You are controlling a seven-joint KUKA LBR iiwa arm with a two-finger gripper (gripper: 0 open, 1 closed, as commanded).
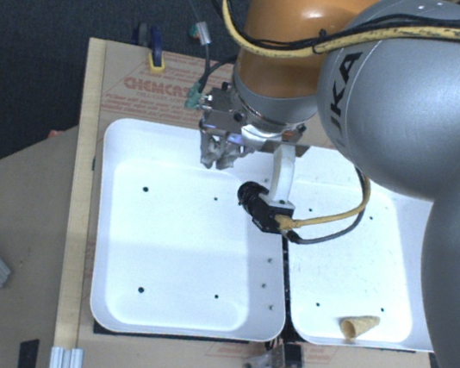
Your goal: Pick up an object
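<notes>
A small tan wedge-shaped object (359,325) lies near the front edge of the right bin (392,258). My gripper (219,156) hangs over the far edge of the left bin (150,296), well away from the tan object and up to its left. Nothing shows in the gripper. The grey arm with its orange band covers the far part of the right bin.
A black connector with a yellow cable (263,207) hangs from the wrist over the divide between the bins. The bins rest on a cardboard-coloured board (109,71). A blue and yellow clamp (155,50) sits at the board's far edge.
</notes>
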